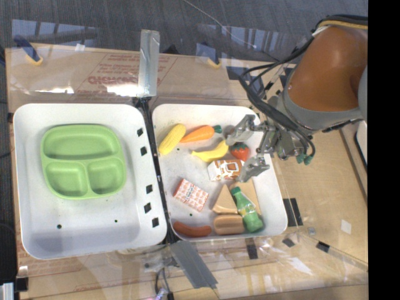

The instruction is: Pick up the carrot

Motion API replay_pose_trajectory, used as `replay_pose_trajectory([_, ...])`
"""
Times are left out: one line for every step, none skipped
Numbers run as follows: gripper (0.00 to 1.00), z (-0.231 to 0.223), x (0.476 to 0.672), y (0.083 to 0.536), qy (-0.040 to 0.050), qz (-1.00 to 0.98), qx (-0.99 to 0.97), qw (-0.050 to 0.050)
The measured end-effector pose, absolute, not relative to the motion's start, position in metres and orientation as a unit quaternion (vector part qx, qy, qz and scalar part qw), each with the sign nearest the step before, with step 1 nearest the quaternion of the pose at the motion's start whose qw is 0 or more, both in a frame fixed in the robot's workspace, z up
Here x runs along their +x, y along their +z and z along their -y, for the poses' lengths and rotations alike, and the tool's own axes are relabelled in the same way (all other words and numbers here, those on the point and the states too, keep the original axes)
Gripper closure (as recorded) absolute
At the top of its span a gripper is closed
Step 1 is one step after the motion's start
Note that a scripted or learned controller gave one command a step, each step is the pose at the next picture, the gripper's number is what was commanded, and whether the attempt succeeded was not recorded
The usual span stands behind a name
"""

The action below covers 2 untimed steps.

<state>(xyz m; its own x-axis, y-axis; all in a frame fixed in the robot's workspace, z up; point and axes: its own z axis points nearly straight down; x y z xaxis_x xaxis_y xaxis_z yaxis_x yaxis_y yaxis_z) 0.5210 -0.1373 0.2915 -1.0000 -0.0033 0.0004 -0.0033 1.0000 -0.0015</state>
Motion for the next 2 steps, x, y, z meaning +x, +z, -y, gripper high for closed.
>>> replay_pose_trajectory([0.0,0.138,0.572,0.216,-0.0008,0.999,-0.041,0.004])
replay_pose_trajectory([0.0,0.119,0.637,0.089,-0.0006,0.998,-0.055,0.001])
